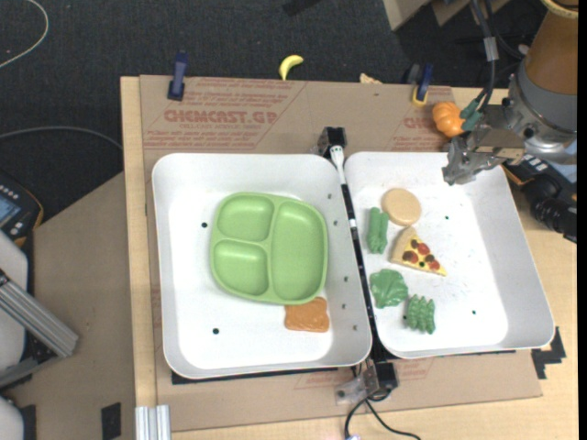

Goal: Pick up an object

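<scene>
— Dark carpet surrounds my counter (229, 108), a brown cardboard sheet carrying two white bins. What sits in the left bin (179, 246)?

— A green divided plate (271, 247), with an orange-brown nugget-like piece (306, 316) touching its near edge.

— And the right bin (486, 273)?

— Toy food: a tan round cookie (401, 205), a pizza slice (417, 253) just below it, a green pod (377, 229) beside the divider, a leafy green piece (388, 288) and a small dark-green cluster (420, 313) near the front.

— Where is your end effector (463, 165)?

— It hangs over the right bin's far corner, well apart from the food, right of the cookie. Nothing sits between my fingers; whether they are spread or pressed together I cannot tell.
</scene>
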Available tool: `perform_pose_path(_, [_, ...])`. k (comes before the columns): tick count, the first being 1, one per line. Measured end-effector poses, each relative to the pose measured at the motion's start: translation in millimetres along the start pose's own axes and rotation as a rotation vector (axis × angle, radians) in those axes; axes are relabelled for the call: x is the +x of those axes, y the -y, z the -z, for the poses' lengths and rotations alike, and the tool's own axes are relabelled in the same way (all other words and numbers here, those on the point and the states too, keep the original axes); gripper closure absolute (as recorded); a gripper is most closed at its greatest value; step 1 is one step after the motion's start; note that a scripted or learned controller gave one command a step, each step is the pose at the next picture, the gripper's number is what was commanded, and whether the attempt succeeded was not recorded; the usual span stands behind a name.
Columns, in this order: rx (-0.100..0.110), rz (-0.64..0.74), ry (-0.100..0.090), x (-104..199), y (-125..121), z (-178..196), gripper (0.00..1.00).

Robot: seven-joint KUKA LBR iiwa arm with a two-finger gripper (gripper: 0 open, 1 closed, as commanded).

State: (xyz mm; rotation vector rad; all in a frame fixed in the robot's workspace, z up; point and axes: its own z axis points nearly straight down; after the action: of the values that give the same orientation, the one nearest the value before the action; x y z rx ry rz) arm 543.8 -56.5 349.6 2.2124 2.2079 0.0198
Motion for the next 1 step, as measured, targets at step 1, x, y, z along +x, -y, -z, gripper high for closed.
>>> perform_pose_path(1, [0.031,0.007,-0.005,55.9,32.3,-87.9,1.0])
